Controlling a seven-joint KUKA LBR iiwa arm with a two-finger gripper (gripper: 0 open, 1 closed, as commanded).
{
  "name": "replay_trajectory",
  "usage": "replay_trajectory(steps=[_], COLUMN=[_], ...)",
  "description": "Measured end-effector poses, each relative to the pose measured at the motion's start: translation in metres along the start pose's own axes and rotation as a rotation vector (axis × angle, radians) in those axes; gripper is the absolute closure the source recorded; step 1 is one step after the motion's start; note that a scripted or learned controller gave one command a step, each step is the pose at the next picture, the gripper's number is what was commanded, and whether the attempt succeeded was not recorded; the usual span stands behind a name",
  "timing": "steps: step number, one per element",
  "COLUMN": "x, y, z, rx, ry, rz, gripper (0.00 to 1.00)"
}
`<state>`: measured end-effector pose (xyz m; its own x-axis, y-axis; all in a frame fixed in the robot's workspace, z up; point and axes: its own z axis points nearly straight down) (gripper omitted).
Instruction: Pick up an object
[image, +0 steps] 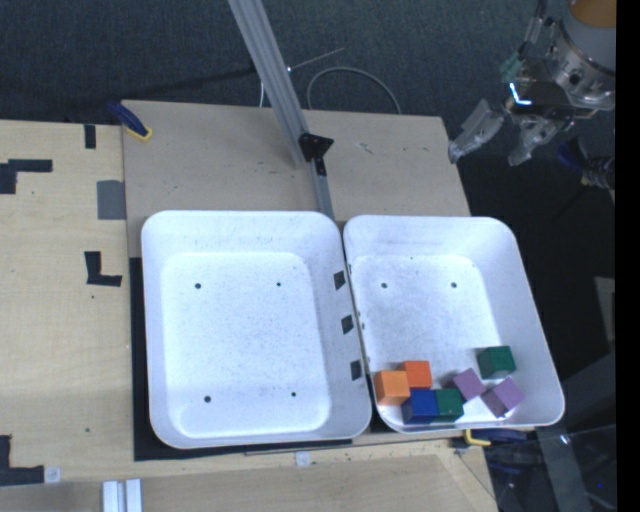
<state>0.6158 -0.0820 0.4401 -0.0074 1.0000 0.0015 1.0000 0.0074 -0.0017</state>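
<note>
Up at the far right, beyond the bins, the gripper (497, 140) hangs with its fingers apart, holding nothing. Well below it, toward the near edge of the right bin (520, 262), lie orange blocks (403, 380), a blue block (423, 403), green blocks (495, 360) and purple blocks (503, 396).

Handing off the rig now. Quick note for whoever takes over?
Gripper: open, holding nothing, up past the far right corner of the right bin, off the bench.
Blocks: all bunched at the right bin's near edge: two orange blocks, blue block, two green blocks, two purple blocks.
Done: nothing picked.
Left: come down over the cluster, grip one block, lift.
</note>
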Motion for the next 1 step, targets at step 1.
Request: replay_trajectory(steps=[1], x=[0.0810], y=[0.0094], z=[0.0161], rx=[0.001], ry=[0.000], rz=[-0.001], gripper=[0.00])
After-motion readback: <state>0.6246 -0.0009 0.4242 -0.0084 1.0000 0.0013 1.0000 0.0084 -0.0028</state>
